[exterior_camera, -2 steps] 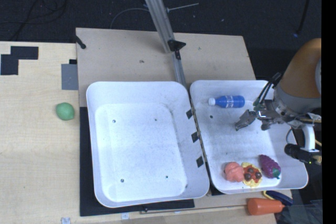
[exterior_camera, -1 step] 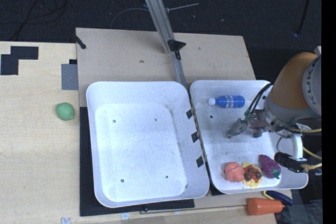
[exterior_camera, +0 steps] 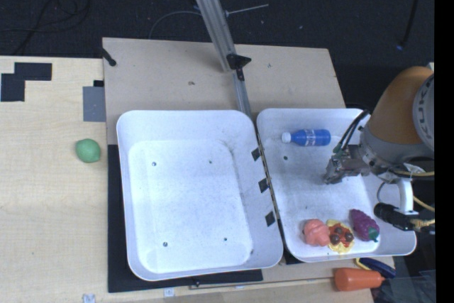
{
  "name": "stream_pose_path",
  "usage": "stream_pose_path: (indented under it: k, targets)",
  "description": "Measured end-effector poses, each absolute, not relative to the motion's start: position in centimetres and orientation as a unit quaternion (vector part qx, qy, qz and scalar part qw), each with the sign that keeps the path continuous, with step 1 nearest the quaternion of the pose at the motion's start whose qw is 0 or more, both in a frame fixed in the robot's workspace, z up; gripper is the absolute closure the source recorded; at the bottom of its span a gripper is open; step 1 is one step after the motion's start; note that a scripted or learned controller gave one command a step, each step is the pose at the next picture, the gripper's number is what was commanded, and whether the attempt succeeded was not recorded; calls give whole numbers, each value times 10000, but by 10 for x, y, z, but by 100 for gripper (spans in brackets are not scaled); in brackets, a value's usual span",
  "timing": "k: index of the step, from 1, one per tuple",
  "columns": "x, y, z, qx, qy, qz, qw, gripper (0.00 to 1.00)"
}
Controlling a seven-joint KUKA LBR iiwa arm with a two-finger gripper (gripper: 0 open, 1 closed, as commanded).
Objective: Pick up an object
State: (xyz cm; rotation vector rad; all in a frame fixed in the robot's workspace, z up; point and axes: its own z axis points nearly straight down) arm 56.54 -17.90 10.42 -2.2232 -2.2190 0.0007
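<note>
Gripper: my gripper [exterior_camera: 339, 174] hangs in the right bin [exterior_camera: 312, 223], over bare floor near its middle; I cannot tell how the fingers stand, and I see nothing between them.
Bottle: the blue bottle [exterior_camera: 308, 137] lies on its side near the far wall, white cap toward the divider; any label is too small to read.
Near corner: an orange toy [exterior_camera: 316, 231], a yellow-red toy [exterior_camera: 341, 236] and a purple toy [exterior_camera: 364, 224] crowd together by the front rim, touching or nearly so.
Open room: a bare strip of floor runs between the bottle and that cluster, left of my gripper.
Left bin: the left bin [exterior_camera: 135, 131] sits just beside the right one, rims meeting.
Outside: a green ball [exterior_camera: 88, 150] lies on the bench left of the bins; an orange thing [exterior_camera: 357, 279] lies beyond the right bin's front rim.
</note>
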Motion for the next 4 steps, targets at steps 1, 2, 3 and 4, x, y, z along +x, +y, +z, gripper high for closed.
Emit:
stream_pose_path:
  k: [1,2,3,4]
  targets:
    - [572,-171,160,-7070,-7073,-13,-18,100]
    - [569,-176,203,-7075,-7068,-8,-14,100]
    - [563,-175,247,-7072,-7070,-9,-14,100]
    - [562,-124,251,-7058,-7084,-5,2,100]
